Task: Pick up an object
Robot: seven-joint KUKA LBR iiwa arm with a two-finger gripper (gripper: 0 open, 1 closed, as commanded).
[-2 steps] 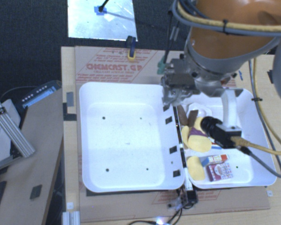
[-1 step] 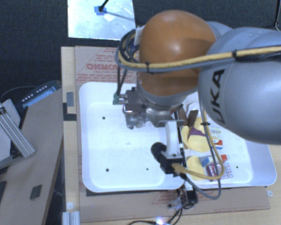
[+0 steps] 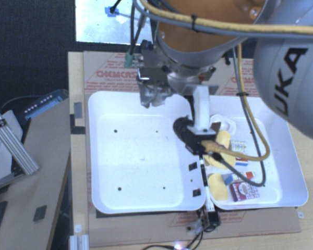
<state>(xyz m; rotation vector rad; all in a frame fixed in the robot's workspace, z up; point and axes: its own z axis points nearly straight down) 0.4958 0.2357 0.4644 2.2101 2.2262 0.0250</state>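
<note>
My gripper (image 3: 153,97) hangs over the back edge of the left white bin (image 3: 141,160), above its far right corner, with nothing seen in it. The objects lie in the right bin (image 3: 296,187): a yellow piece (image 3: 223,139) near the middle divider, a second yellow piece (image 3: 217,184) towards the front, a red packet (image 3: 243,191) beside it, a small blue piece (image 3: 227,178) and a white ring-shaped item (image 3: 223,124) at the back. The arm hides much of the right bin's far side.
Both bins rest on a cardboard sheet (image 3: 109,74) on the bench. A small white card with red and blue marks (image 3: 240,161) lies in the right bin. Left of the bench stand a metal rail (image 3: 10,142) and a blue-grey device (image 3: 44,103).
</note>
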